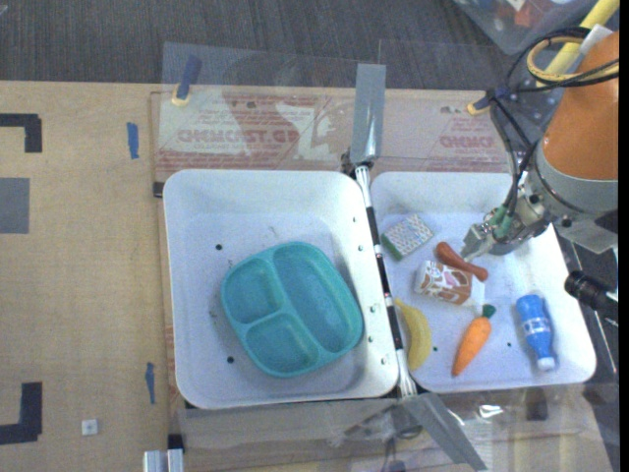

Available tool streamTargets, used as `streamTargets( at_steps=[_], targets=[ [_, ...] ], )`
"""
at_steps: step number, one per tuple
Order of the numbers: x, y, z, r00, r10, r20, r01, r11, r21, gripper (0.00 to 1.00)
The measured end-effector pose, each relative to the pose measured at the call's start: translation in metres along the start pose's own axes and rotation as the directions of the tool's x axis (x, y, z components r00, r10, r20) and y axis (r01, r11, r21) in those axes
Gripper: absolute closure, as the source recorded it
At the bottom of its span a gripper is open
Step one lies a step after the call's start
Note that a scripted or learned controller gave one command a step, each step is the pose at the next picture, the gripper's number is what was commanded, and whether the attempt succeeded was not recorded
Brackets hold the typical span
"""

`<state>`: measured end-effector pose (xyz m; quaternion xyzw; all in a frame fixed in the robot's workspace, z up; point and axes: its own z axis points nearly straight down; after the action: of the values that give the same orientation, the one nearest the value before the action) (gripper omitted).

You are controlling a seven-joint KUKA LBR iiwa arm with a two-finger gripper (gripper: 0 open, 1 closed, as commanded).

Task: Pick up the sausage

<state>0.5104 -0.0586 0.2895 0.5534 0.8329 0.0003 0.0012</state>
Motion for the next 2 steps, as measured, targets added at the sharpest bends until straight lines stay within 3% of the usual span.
streamTargets(
  at_steps=[1, 2],
  targets=[
    [-0.017, 0.043, -0.022, 0.969, -0.248, 0.003, 0.248, 0.969, -0.003, 1.00],
    [-0.013, 0.009, 0.071, 0.982, -0.186, -0.001, 0.186, 0.982, 0.001, 1.00]
  ],
)
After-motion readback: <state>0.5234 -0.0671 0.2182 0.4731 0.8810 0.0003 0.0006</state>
